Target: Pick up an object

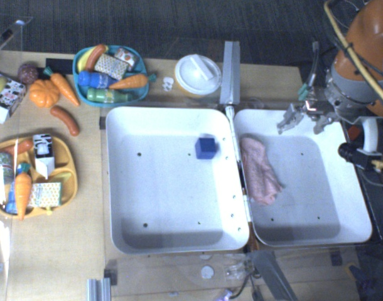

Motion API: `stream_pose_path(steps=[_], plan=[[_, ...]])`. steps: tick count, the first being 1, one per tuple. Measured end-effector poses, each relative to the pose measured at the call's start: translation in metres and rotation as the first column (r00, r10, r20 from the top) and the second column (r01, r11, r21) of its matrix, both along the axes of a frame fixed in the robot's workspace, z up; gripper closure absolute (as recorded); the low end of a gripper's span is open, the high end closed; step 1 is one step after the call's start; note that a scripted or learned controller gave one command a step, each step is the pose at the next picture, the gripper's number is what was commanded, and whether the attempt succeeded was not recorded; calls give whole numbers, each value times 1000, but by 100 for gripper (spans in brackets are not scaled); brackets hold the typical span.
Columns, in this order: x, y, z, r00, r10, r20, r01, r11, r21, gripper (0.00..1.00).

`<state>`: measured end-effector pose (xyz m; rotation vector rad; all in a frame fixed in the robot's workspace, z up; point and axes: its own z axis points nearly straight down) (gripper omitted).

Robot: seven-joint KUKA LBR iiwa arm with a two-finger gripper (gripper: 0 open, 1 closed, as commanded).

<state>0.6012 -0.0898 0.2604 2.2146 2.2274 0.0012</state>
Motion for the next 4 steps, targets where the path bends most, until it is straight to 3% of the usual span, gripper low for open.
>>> stream_pose_path(steps=[1,2,3,4], plan=[[8,-41,40,938,348,5,-348,938,-4,0],[-21,24,-77,931,364,0,-364,931,0,0],[-45,-8,-156,896,444,2,-444,896,-2,0],[-79,-1,-166,883,470,24,-469,883,-18,0]])
